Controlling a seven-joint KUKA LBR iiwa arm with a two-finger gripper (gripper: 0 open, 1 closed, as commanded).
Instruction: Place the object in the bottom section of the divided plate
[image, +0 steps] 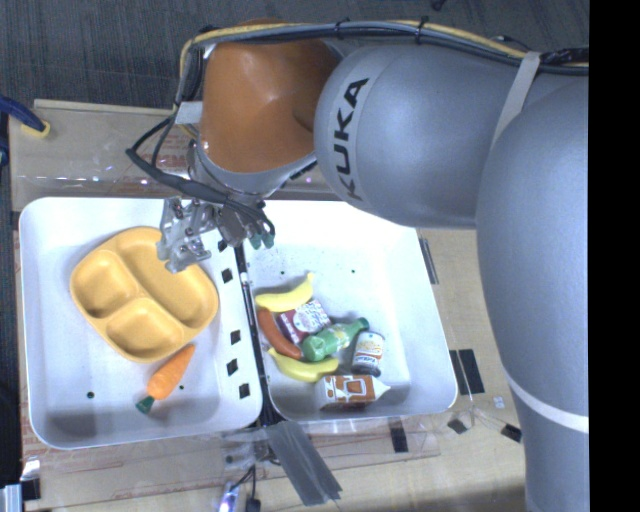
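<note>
Landmark: yellow divided plate (140, 295), three sections, in left bin (50, 330).
Gripper (190, 240): above plate's upper right rim, near divider between bins; nothing visibly held; finger spread cannot be told.
Carrot (168, 376): orange, green tip, on bin floor just below plate's lower edge, tilted, close to rim; touching or not, unclear.
Right bin (400, 260), right of plate: two bananas (285, 296), red item, green bottle (330, 342), small jar (368, 352), carton (350, 390), clustered together.
</note>
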